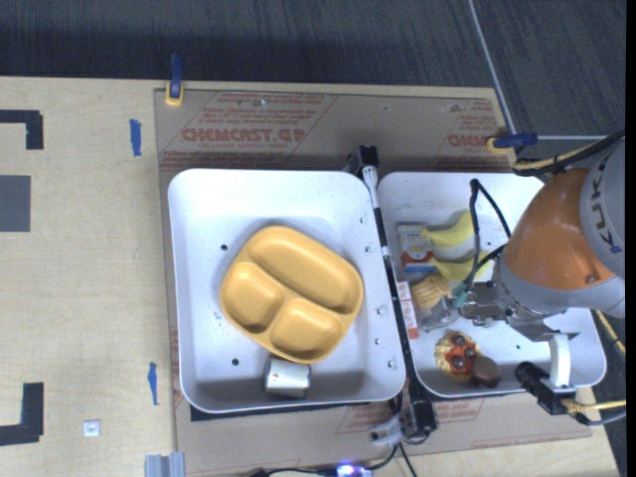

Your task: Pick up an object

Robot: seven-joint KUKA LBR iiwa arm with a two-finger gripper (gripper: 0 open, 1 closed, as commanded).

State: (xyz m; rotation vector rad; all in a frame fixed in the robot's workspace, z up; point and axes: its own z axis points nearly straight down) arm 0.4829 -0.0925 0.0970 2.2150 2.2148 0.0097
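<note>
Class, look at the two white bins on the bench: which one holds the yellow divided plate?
The left bin, the one farther from the arm. The yellow three-compartment plate lies in its middle, while the right bin holds a cluster of small mixed items instead.

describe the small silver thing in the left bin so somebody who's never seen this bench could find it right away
Start at the left bin, the one with the big yellow three-compartment tray in its middle. Just past the tray's near edge, by the bin's near wall, lies a small silvery-grey block. It is the only other item there, much smaller than the tray, and dull metallic rather than yellow.
</note>
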